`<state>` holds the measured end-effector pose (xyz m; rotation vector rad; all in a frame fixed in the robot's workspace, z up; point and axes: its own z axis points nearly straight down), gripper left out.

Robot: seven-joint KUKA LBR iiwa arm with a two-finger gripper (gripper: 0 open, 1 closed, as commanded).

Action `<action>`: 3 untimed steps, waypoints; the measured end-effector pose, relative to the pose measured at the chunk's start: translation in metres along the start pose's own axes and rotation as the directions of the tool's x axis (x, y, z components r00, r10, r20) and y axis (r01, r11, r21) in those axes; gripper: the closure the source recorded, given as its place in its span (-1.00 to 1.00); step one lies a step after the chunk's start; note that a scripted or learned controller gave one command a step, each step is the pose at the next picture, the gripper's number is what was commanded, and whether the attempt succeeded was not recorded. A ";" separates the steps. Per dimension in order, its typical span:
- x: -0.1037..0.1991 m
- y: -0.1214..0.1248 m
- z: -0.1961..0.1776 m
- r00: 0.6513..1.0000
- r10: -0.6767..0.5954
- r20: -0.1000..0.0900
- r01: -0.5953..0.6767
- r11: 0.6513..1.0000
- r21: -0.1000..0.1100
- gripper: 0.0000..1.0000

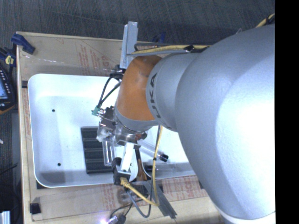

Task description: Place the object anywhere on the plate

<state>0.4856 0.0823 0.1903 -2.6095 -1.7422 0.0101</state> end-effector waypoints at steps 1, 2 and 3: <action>0.072 0.038 -0.059 0.995 -0.095 -0.001 0.095 0.995 -0.002 1.00; 0.082 0.073 -0.080 0.980 0.199 -0.003 -0.199 0.980 -0.004 1.00; 0.074 -0.043 -0.066 1.000 -0.024 0.000 0.024 1.000 -0.001 1.00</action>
